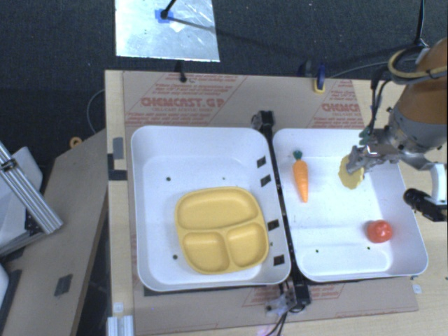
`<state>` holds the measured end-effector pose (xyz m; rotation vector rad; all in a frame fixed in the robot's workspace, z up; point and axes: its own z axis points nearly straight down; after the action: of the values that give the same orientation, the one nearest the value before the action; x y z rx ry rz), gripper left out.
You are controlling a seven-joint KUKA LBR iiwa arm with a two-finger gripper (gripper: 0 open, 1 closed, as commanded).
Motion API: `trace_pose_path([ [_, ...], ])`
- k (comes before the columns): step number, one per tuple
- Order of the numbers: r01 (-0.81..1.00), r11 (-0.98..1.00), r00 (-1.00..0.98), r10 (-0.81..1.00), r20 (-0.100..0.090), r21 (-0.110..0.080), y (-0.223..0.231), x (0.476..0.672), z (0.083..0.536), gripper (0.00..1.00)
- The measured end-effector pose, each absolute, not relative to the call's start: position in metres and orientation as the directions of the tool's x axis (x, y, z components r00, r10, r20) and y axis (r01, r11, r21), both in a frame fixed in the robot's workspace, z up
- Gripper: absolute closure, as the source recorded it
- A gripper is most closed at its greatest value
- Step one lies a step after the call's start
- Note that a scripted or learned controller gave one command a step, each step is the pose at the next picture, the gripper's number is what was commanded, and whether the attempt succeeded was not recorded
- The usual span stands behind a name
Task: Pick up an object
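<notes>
Yellow soft lumpy object (349,174) sits near right bin's (329,270) far edge, w/ our metal two-finger gripper (365,155) right over it; jaw state we can't tell. Approach step, we reckon; next needs a firm pinch, then lift.

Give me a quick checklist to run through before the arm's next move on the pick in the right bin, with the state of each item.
1. Gripper is over a target: ok. It sits at the pale yellow object near the back of the right bin.
2. Object seen between the fingers: cannot tell. The gripper covers part of it.
3. Object lifted off the bin floor: cannot tell from this slanted view.
4. Neighbours apart from the target: ok. The toy carrot lies to its left and the red tomato nearer the front, neither touching it.
5. Yellow divided tray out of the way: ok. It lies in the left bin.
</notes>
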<state>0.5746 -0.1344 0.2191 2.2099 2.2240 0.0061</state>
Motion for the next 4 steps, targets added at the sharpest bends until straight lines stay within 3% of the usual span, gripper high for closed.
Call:
trace_pose_path([
  [1, 1.000, 0.007, -0.007, 1.000, -0.001, 0.006, -0.135, 0.576, 0.267, 1.00],
  [4, 1.000, 0.011, -0.011, 1.000, 0.002, 0.000, 0.037, 0.569, 0.237, 1.00],
])
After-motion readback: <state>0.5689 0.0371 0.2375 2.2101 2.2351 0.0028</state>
